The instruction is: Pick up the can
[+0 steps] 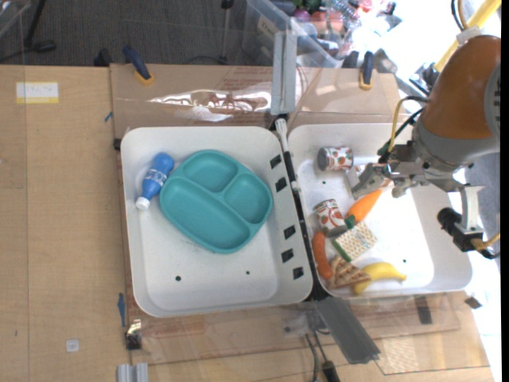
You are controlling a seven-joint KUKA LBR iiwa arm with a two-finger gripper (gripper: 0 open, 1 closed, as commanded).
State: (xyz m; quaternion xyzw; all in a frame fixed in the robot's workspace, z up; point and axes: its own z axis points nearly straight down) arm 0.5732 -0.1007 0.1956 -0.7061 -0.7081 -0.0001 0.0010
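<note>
Arm hovering over the right bin, two cans lying free below it.
Left bin (151, 285): blue bottle (153, 178) by its left wall, teal divided plate (215, 200) mid-bin. Right bin (445, 273): one can (336, 158) near the far-left corner, another can (326, 212) by the left wall, carrots, banana (380, 274) at the near edge. Gripper (374, 178) sits above the carrot (365, 206); can't tell how wide it is.

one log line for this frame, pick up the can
task: pick up the can | hand: over right bin, near carrot | cans: one lying at bin's far side, one by divider | held: nothing seen
</note>
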